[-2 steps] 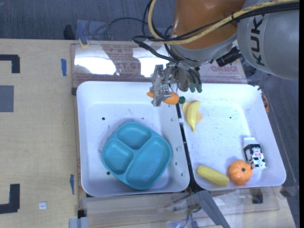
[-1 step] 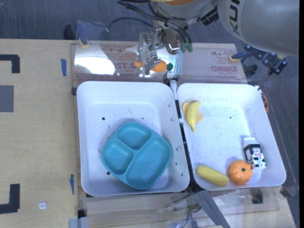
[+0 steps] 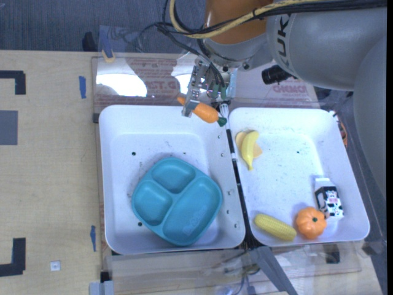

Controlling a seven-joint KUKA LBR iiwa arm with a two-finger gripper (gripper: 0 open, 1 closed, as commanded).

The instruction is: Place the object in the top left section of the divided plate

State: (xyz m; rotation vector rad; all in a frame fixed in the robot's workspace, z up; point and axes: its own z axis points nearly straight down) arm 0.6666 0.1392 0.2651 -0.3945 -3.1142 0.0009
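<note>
A blue divided plate (image 3: pixel 177 200) lies in the left bin (image 3: pixel 123 134), turned at an angle, with three sections. My gripper (image 3: pixel 202 101) hangs above the far right corner of the left bin, near the wall between the two bins. An orange toy carrot (image 3: pixel 206 112) with a green end sits between its fingers, held above the bin. The carrot is well up and to the right of the plate.
The right bin (image 3: pixel 295 121) holds a yellow banana (image 3: pixel 249 146) near its far left, a corn cob (image 3: pixel 274 226) and an orange fruit (image 3: pixel 311 222) at the front, and a small black and white cow figure (image 3: pixel 328 200). The arm covers the top right.
</note>
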